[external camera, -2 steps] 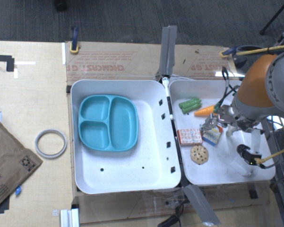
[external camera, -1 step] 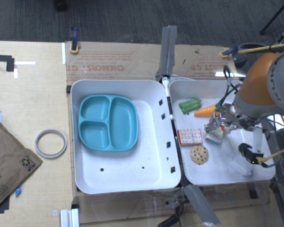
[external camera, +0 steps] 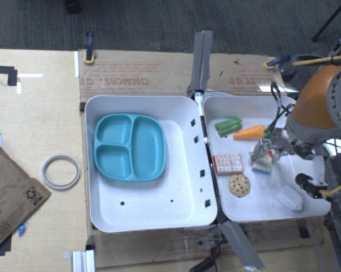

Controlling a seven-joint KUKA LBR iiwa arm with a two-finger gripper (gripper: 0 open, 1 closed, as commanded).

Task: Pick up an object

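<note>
A small blue-and-white carton (external camera: 262,162) sits mid right bin (external camera: 255,211) with the gripper (external camera: 265,149) right on top of it — fingers' state can't be made out — carrot (external camera: 249,132) and green beans (external camera: 228,124) behind, cracker box (external camera: 227,163) and cookie (external camera: 239,185) to its left.

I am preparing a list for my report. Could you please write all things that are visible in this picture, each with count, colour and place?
bins: 2, white, side by side on the bench
divided plate: 1, light blue, left bin
green vegetable: 1, green, right bin, top
carrot: 1, orange, right bin, beside the green vegetable
small box: 1, red and white, right bin, middle
cookie: 1, brown, right bin, below the small box
tape ring: 1, grey, bench left of the bins
arm: 1, grey with orange band, over the right bin
end effector: 1, low in the right bin
</note>
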